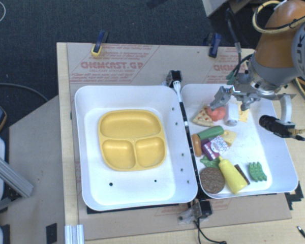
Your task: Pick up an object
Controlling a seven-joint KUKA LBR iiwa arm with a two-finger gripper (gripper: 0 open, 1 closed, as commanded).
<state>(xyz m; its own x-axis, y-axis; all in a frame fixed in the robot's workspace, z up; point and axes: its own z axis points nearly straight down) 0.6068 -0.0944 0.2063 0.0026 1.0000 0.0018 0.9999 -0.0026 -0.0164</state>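
Poised over the far end of the right shallow white bin: two-finger gripper, jaws standing apart, nothing seen clamped between them.

Landmark for everything below: the red rounded plastic toy.

- Just right of it, touching or nearly so: a pale upright cylinder-shaped piece, sitting under the gap of the jaws. Probably the likeliest target.
- Just left of it, touching: a tan triangular pizza-slice toy.
- Right of it, beyond the cylinder: a small flat yellow block.
- Near it, toward the camera: a green cucumber-shaped toy.
- Well apart from it, at the near end: a yellow mustard-bottle toy.

To do the step well:

- Centre the gap on the pale piece alone; crowded there, so keep one finger out of the red toy and the other off the yellow block.
- Descend straight, without sideways drift that could tip the piece.
- Go low enough to grip its body, not just the top.
- Close gently, then lift vertically and check for something actually between the fingers.
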